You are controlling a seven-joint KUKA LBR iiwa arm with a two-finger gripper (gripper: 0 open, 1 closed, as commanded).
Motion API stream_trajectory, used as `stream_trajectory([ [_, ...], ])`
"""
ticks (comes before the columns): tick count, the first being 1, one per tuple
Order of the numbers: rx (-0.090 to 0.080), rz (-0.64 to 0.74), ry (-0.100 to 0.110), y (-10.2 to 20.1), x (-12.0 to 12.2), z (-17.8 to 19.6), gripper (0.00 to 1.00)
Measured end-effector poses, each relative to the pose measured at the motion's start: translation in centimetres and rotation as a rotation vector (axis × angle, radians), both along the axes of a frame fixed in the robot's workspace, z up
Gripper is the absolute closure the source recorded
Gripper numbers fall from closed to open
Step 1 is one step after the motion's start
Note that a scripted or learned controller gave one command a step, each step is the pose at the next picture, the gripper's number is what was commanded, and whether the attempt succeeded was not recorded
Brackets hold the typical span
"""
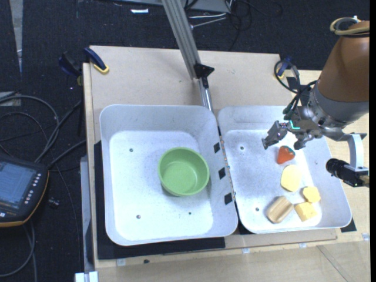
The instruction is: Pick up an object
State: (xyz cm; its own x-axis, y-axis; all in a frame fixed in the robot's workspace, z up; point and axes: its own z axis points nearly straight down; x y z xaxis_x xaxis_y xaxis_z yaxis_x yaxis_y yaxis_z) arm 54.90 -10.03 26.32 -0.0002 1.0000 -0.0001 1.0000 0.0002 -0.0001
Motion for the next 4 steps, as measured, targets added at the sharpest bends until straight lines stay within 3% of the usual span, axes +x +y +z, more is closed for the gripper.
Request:
stream_trajectory([
  [1,0.0,0.0,0.0,0.0,0.0,0.0,0.0],
  [4,0.001,0.0,0.004,0.4,-1.5,-16.3,0.0],
])
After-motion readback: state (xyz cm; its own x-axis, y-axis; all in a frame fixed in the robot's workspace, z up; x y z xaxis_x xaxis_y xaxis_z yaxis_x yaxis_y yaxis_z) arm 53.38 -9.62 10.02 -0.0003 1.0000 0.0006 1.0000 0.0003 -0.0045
